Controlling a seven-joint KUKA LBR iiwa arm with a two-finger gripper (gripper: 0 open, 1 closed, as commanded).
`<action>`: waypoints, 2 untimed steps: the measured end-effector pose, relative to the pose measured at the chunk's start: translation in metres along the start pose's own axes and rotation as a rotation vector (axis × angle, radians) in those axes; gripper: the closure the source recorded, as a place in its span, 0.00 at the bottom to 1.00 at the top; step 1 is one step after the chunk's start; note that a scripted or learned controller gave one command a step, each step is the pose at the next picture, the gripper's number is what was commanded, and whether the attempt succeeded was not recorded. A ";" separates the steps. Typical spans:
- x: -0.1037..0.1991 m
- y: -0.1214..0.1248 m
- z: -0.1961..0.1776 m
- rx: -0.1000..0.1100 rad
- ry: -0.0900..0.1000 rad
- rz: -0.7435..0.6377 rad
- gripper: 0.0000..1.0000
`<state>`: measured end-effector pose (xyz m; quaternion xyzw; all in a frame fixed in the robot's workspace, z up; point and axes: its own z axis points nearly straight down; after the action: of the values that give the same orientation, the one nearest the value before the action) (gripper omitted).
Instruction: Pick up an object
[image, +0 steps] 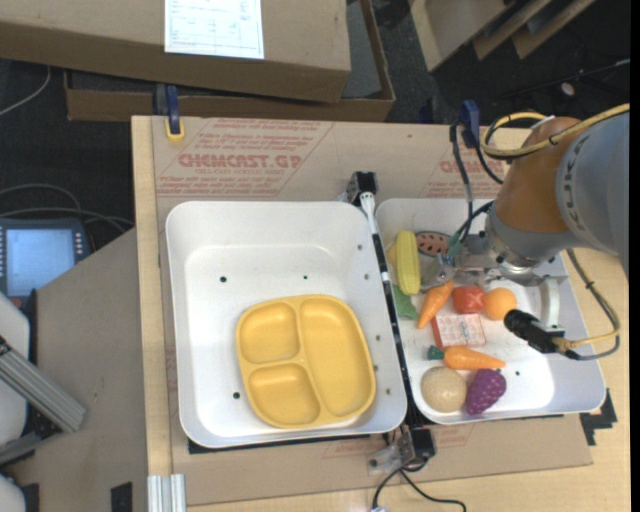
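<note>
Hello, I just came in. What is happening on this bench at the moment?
A grey robot arm reaches from the right over the right bin, which holds toy food: a corn cob, two carrots, a tomato, an orange, a small packet, an egg-like ball and purple grapes. Its gripper hangs low over the tomato. The left bin holds a yellow divided tray.

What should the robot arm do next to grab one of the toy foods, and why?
Probably lower straight down a little. The gripper hangs over the right bin, close above the red toy and the orange ball, and no toy shows between its fingers. Toys are crowded there, so a small, careful drop seems safest.
</note>
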<state>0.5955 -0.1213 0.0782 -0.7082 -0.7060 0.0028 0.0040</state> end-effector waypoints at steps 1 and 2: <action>0.000 0.004 -0.017 -0.012 -0.002 -0.001 1.00; 0.000 0.004 -0.016 -0.011 -0.002 -0.001 0.00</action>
<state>0.5995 -0.1210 0.0947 -0.7079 -0.7063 -0.0004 -0.0007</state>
